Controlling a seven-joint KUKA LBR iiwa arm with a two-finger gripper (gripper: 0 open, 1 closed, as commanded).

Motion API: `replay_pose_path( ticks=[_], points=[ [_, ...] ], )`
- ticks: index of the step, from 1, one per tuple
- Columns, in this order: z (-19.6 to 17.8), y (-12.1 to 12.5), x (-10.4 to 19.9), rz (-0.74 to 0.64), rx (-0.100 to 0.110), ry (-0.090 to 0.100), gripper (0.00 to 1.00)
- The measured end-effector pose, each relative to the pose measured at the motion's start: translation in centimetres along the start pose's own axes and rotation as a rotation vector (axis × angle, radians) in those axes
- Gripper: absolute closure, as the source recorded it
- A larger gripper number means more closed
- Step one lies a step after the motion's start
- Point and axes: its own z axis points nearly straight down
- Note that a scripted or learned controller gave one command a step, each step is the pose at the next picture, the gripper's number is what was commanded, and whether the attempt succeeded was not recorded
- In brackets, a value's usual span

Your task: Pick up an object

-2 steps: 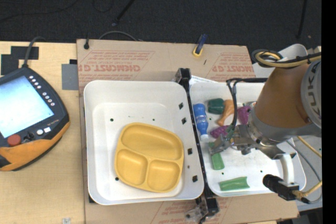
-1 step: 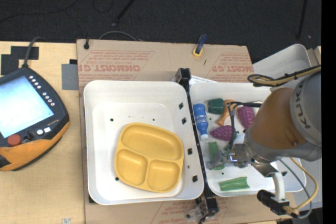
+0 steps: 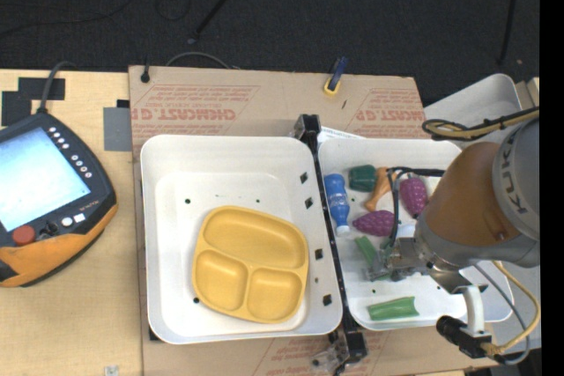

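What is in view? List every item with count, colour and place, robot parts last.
bins: 2, white, side by side on the bench
divided plate: 1, yellow, in the left bin
bottle: 1, blue, right bin by the divider
purple toys: 2, purple, middle of the right bin
dark green block: 1, green, far side of the right bin
orange piece: 1, orange, beside the green block
flat green piece: 1, green, near edge of the right bin
control pendant: 1, grey and orange, left of the bins
clamp: 1, blue and yellow, on the cardboard's far edge
arm: 1, grey with orange band, over the right bin
gripper: 1, dark, low in the right bin
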Motion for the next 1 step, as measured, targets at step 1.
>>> replay_pose_path(
  ticks=[1],
  points=[
    [-9.51,5.89,6.18,-0.018,-0.012,0.001,1.00]
  ],
)
